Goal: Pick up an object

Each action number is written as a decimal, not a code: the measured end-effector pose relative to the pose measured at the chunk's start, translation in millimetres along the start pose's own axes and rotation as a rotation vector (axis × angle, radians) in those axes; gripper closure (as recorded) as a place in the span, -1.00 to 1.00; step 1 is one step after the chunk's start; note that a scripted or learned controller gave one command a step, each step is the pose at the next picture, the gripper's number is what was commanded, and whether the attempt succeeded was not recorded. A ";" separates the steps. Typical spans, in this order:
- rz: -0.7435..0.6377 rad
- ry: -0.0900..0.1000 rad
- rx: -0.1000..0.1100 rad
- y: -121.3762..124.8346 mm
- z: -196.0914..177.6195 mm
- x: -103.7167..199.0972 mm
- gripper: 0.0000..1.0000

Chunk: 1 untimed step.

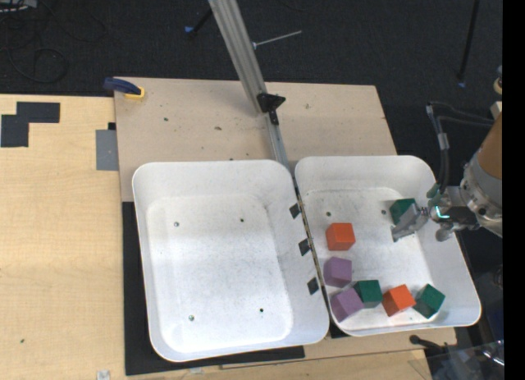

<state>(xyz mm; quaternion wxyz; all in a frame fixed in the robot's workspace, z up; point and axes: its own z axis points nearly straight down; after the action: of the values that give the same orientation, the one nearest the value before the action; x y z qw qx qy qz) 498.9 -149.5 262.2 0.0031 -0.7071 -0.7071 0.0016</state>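
Right white bin (373,167), green block (402,208) just beside the gripper (408,226), finger state impossible to tell.

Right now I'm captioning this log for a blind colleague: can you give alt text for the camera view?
The gripper reaches into the right bin beside a green block. Below lie two orange blocks, two purple blocks and two more green blocks.
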 end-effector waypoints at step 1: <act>0.003 -0.001 -0.004 0.5 -1.7 -0.9 -1.00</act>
<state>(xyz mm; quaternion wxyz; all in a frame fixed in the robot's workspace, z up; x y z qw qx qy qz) 499.3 -150.4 263.9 0.0012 -0.7081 -0.7061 0.0006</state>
